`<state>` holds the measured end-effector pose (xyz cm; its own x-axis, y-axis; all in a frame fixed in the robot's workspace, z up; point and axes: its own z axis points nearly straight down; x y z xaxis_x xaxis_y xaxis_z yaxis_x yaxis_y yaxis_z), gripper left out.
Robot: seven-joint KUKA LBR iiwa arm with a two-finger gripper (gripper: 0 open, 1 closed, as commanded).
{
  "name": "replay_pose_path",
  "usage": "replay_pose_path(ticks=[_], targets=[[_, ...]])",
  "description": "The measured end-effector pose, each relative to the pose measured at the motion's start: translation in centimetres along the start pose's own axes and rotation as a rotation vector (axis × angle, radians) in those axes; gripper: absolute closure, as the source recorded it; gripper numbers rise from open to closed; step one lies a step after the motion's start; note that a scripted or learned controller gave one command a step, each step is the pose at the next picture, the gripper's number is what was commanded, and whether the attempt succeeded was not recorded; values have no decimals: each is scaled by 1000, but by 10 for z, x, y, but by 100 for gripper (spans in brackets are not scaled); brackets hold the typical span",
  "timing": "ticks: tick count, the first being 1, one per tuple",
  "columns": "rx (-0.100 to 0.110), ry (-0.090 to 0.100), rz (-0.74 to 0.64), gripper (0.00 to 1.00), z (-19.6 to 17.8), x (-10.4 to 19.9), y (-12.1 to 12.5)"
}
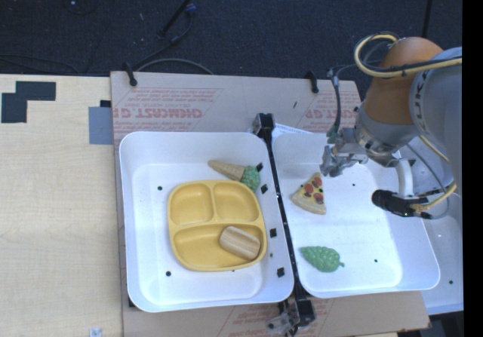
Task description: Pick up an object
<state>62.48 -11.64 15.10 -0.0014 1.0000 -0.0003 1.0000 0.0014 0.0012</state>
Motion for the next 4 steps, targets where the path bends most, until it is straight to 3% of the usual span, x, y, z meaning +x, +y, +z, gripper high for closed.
replay_pose_path(ticks=[2, 4], targets=[[-1, 0, -1, 100, -94, -7, 5], [6, 2, -3, 100, -86, 102, 2]])
